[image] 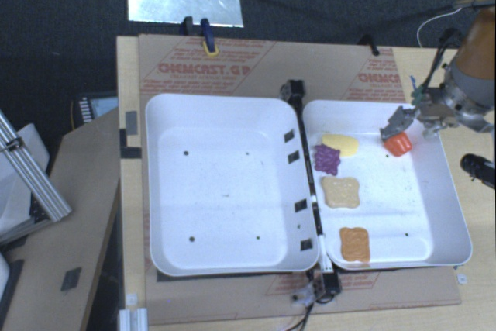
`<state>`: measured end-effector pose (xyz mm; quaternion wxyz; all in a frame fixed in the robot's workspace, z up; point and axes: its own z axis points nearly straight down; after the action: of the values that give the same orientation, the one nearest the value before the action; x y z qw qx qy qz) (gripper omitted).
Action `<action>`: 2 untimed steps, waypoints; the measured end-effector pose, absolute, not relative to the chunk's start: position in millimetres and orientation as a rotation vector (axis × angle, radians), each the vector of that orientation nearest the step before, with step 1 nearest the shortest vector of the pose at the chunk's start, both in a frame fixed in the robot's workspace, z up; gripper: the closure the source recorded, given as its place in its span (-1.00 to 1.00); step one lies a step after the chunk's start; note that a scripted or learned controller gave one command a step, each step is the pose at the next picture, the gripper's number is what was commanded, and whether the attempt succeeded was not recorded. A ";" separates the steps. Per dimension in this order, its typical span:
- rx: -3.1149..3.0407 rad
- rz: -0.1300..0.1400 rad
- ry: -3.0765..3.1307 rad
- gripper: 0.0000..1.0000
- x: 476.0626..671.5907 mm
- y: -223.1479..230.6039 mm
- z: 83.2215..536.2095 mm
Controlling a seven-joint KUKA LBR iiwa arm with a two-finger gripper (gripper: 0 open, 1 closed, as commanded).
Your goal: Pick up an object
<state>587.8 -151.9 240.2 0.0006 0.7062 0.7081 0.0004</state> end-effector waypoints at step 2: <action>2.205 0.016 2.218 1.00 549.3 -136.1 385.7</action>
<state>549.3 -136.1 385.7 0.0070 0.7050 0.7092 0.0050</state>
